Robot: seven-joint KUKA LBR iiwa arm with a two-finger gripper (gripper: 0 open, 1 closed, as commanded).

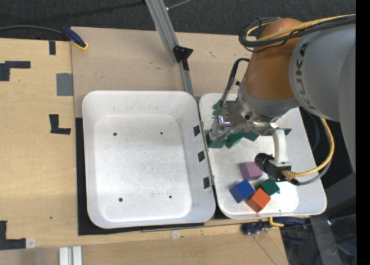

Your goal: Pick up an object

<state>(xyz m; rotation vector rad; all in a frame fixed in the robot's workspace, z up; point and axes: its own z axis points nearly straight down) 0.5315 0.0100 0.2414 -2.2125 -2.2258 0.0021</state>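
The robot's hand (222,136), its grip state impossible to tell, hangs by the right white plastic bin's (306,203) left wall; purple (250,170), blue (242,191), green (270,187) and orange (259,200) blocks cluster near its front rim.

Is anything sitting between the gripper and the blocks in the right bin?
Nothing visible blocks the way. The gripper is over the upper part of the right bin. The purple block, blue block, green block and orange block cluster lower down, with bare bin floor between.
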